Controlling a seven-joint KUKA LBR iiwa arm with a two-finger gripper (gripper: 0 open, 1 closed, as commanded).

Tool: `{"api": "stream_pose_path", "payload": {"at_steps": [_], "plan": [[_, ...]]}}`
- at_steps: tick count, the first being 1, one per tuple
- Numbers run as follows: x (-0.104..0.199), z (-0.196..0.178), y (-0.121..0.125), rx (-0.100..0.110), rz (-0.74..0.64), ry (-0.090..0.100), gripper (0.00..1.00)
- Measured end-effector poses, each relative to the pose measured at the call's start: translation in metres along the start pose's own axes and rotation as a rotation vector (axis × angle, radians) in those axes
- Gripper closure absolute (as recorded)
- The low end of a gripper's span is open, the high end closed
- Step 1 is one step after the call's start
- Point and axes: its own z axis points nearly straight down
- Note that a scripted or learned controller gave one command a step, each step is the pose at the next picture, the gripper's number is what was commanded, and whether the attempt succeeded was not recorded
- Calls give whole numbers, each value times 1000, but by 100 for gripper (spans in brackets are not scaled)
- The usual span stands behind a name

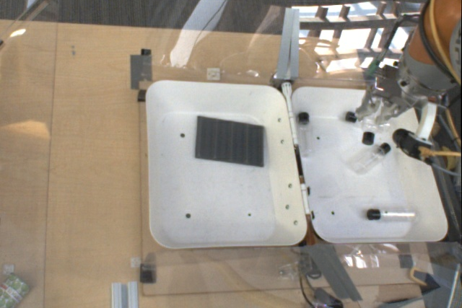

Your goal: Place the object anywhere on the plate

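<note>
Wooden bench, two white bins: my gripper (380, 106) hovers at two o'clock over clear vials (369, 157), finger state unclear; dark plate (229, 141) waits at nine o'clock. Best: centre on one vial.

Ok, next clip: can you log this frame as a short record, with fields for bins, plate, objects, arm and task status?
bins: two white bins side by side, left bin, right bin
plate: dark ridged rectangle, flat in the left bin, nothing on it
objects: clear vials with black caps in the right bin; one lies near the front, one by the divider, others under the gripper
arm: reaches in from the right, gripper over the right bin's back
task status: not yet done
</note>
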Motion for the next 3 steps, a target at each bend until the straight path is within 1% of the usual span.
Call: {"api": "stream_pose_path", "payload": {"at_steps": [1, 2, 3], "plan": [[65, 23, -35, 2, -94, 2, 100], [106, 23, -66, 3, -54, 2, 100], [162, 5, -100, 2, -28, 3, 100]]}}
